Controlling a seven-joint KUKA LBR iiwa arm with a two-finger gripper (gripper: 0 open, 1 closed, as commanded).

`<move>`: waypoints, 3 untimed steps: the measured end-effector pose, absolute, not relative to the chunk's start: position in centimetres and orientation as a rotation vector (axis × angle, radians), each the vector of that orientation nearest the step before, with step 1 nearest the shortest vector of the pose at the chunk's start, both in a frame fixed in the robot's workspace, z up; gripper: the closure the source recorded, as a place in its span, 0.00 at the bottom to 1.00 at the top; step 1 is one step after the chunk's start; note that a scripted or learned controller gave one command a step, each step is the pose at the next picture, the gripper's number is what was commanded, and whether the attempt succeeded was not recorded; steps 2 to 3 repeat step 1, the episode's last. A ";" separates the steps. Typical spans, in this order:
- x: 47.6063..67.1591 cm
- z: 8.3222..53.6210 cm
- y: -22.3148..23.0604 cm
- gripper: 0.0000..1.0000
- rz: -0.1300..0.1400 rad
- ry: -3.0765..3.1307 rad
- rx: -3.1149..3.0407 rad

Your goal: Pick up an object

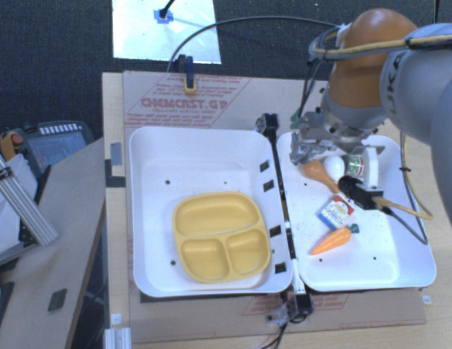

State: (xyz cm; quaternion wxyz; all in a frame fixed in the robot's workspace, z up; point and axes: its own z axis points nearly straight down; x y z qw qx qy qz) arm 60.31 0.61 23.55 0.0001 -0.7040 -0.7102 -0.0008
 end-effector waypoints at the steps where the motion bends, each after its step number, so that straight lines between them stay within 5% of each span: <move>1: 61.0 24.2 5.4 1.00 -0.005 -2.232 -2.212; 3: 61.0 24.2 5.4 1.00 -0.005 -2.232 -2.212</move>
